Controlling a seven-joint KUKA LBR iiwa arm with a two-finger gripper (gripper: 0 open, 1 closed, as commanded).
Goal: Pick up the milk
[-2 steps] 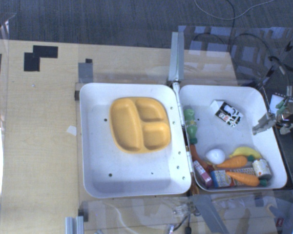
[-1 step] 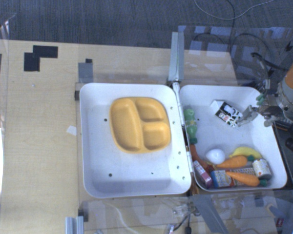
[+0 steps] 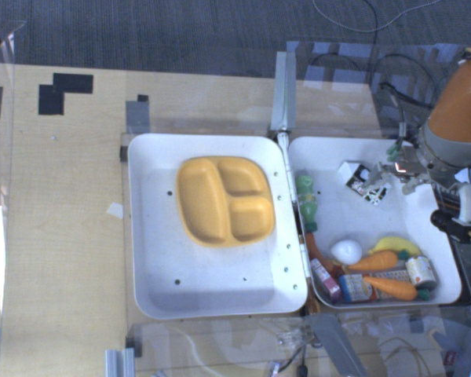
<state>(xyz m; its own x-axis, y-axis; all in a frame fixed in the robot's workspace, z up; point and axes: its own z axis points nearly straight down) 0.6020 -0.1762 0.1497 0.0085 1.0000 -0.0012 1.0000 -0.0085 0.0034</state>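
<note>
The milk [image 3: 420,270], a small white carton with a red label, lies tipped over in the front right corner of the right bin [image 3: 424,210], among other toy food. My gripper [image 3: 366,184] hangs over the bare back middle of that bin, well behind and to the left of the milk. Nothing shows in its grasp. The grey arm with its orange band [image 3: 455,108] reaches in from the right edge.
Around the milk lie two carrots [image 3: 381,261], a yellow banana [image 3: 398,246], a white egg [image 3: 346,251], a blue box [image 3: 353,289] and a pink tube [image 3: 323,276]. A green bottle [image 3: 304,199] rests against the bin's left wall. The left bin [image 3: 153,234] holds a yellow divided plate [image 3: 224,200].
</note>
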